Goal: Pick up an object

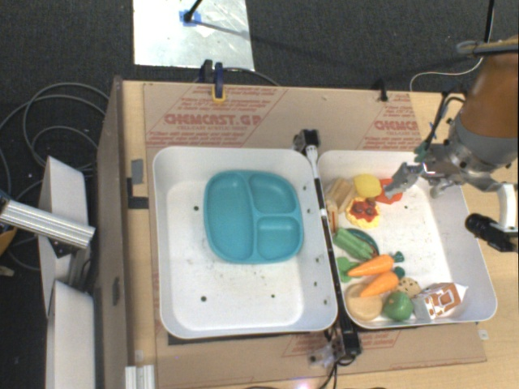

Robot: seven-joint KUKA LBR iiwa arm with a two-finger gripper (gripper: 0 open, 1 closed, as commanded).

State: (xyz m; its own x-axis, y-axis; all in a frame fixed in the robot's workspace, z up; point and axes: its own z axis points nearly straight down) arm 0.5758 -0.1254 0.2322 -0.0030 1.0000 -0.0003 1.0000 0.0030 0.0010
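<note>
The right bin [454, 241] holds several toy foods along its left side. At the top lie a yellow lemon [367, 185], a tan bread slice [338, 194] and a yellow piece with red topping [364, 210]. Below them are a green cucumber [354, 241], two carrots [375, 264], a green fruit [397, 305], a cookie [410, 286] and a white-and-brown packet [439, 300]. My gripper [399, 181] hangs over the bin's upper middle, just right of the lemon. A small red piece [392, 194] lies right at its tip; whether it is gripped is unclear.
The left bin [182, 290] bears a teal divided plate [253, 216]. A metal divider rail [322, 209] runs between the bins. A tan bowl [362, 307] sits in the right bin's front left corner. Bare white floor shows in the right half of the right bin.
</note>
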